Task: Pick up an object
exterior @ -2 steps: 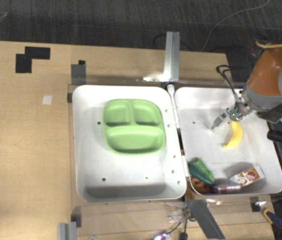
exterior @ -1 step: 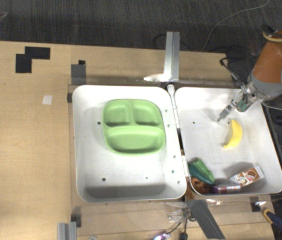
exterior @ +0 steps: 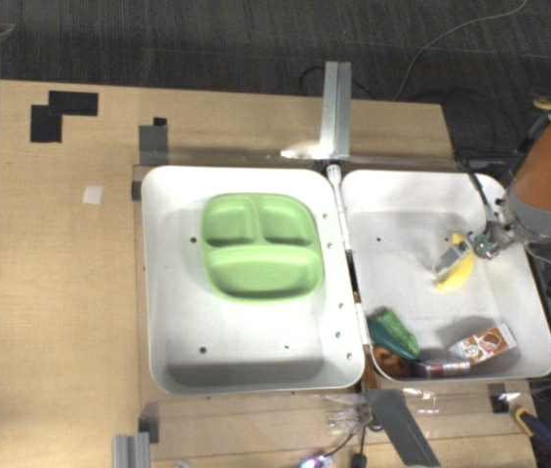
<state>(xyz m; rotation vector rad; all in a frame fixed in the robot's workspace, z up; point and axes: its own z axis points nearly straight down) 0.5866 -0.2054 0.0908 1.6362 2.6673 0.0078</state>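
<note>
Your gripper (exterior: 472, 249) hangs low in the right bin (exterior: 519, 291), its tip right at the yellow object (exterior: 456, 271), presumably lining up a grab, though you cannot tell its grip from here; other items crowd the front wall.

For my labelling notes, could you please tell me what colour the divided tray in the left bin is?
The tray is light green, seen in the camera view.

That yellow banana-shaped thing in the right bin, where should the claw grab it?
Across the middle of the banana, coming straight down: it lies flat and slanted on the right bin floor, narrow enough to pinch, with bare floor on both long sides.
</note>
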